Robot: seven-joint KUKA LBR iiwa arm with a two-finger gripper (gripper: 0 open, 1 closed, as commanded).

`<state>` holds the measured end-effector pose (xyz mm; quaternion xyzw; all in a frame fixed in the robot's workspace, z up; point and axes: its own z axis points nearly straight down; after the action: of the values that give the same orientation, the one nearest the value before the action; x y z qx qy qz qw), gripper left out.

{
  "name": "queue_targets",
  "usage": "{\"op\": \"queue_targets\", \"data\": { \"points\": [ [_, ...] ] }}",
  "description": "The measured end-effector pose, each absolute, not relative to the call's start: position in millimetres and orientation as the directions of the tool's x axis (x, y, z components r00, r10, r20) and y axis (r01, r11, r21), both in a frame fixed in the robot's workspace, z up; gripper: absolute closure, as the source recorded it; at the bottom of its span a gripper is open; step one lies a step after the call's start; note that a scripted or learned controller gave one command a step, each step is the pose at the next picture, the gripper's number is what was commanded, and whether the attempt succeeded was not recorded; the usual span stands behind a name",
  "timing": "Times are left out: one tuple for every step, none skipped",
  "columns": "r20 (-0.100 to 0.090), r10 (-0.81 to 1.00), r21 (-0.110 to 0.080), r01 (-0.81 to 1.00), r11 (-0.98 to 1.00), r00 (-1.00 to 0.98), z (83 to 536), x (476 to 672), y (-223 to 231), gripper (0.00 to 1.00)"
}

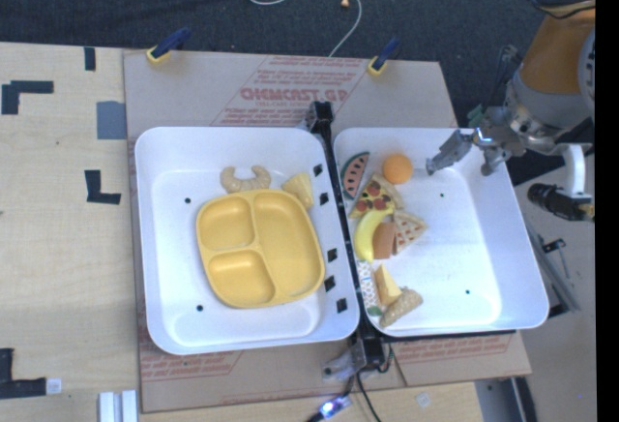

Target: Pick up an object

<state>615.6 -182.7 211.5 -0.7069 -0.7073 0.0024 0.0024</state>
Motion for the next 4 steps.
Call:
{"op": "queue_targets", "data": {
  "points": [
    [0.000,1.000,-0.007,1.000,0.001,-0.001,160.3,604.7,-180.8,0.00],
    [0.000,1.000,-0.006,1.000,0.002,-0.002,110.2,605.1,-170.9,0.00],
    [-0.002,1.000,-0.001,1.000,0.002,-0.002,83.5,605.1,-170.6,0.00],
    [-0.001,1.000,0.001,1.000,0.002,-0.002,95.2,605.9,-169.8,1.00]
  ]
}}
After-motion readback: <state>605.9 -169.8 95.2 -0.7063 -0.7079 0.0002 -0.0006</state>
